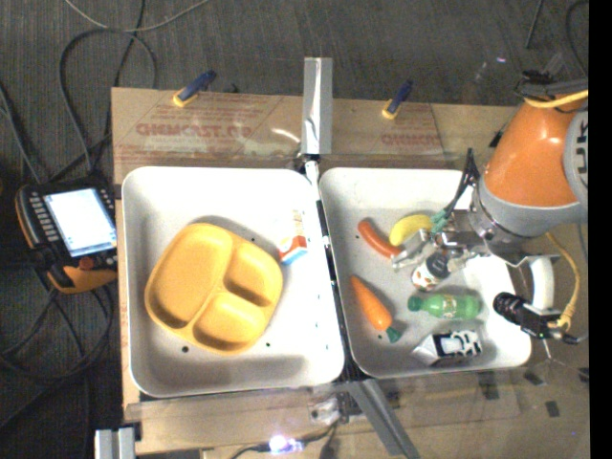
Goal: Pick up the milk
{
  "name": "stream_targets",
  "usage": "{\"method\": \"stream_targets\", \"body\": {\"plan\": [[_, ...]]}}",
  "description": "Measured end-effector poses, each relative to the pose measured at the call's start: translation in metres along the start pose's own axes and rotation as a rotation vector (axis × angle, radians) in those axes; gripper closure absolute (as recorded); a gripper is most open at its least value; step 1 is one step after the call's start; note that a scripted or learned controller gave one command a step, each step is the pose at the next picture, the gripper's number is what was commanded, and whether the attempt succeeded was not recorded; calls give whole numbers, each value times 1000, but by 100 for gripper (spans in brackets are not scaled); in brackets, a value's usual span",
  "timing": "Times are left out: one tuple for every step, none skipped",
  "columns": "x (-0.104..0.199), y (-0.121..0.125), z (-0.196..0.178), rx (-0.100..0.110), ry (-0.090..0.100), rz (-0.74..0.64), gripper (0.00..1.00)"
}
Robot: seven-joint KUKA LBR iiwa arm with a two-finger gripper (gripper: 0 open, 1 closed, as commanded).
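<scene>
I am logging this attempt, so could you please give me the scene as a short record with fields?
target: milk carton, lying at the right bin's near edge
pincer: pincer, over the right bin, apart from the milk
right bin: carrot, green bottle, banana, hot dog
left bin: yellow divided plate, small carton

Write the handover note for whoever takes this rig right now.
Gripper: over the right white bin, near the yellow banana; nothing seen between its fingers.
Milk: small black-and-white cow-patterned carton, lying at the right bin's near edge, just beyond the green plastic bottle.
Done: no pick yet.
Left: move to the carton, grasp and lift it.
</scene>
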State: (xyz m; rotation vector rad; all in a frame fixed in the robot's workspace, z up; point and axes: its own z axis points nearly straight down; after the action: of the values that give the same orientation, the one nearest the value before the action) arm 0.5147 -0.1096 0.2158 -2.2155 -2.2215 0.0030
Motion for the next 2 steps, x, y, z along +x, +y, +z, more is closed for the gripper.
{"method": "stream_targets", "body": {"plan": [[-40, 7, 63, -5, -3, -67, 0], [-42, -27, 126, -16, -7, -151, 0]]}}
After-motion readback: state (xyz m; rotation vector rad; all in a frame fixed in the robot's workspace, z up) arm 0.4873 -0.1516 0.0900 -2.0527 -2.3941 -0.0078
